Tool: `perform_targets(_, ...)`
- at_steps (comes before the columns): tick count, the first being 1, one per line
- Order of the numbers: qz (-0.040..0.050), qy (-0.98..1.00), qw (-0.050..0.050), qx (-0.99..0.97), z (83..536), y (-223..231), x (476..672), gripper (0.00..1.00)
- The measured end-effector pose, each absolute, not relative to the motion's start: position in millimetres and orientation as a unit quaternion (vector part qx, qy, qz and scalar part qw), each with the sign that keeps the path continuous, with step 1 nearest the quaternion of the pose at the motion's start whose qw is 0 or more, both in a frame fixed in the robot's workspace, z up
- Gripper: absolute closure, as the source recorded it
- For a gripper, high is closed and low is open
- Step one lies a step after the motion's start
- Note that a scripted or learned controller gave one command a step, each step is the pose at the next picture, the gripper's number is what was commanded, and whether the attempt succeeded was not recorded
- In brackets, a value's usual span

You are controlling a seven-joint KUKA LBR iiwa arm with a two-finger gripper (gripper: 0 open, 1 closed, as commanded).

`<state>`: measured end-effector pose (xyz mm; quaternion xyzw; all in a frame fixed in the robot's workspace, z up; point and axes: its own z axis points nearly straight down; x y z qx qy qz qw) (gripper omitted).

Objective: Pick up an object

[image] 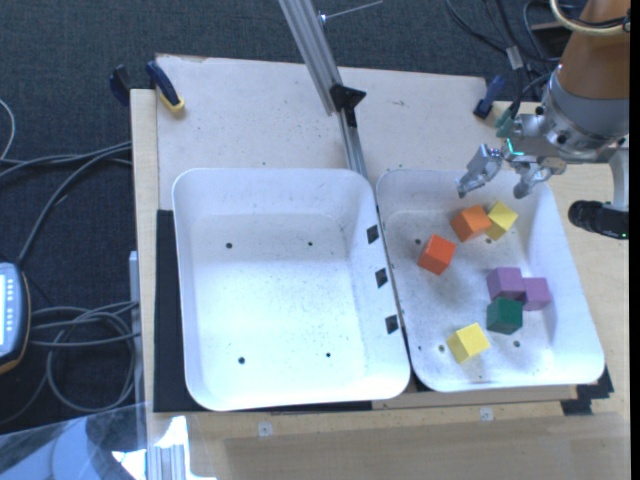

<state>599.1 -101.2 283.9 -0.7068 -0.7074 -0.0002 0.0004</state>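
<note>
gripper (500, 176): fingers spread apart, nothing between them, above right bin's (570, 268) far end
nearest target: orange block (470, 223), just nearer than fingertips; yellow block (502, 217) touching its right side

The arm (597, 63) ran off the top and right edges, so its upper links stayed unseen. The metal pole (308, 33) was cut by the top edge, and a grey device (10, 313) by the left edge. The purple block (518, 287) partly covered the green block (504, 315) just below it.
</note>
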Motion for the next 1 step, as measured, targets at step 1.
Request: perform_targets(1, 0.0023, -0.707, 0.003, -0.707, 221.0, -97.9, 596.3, 0.0)
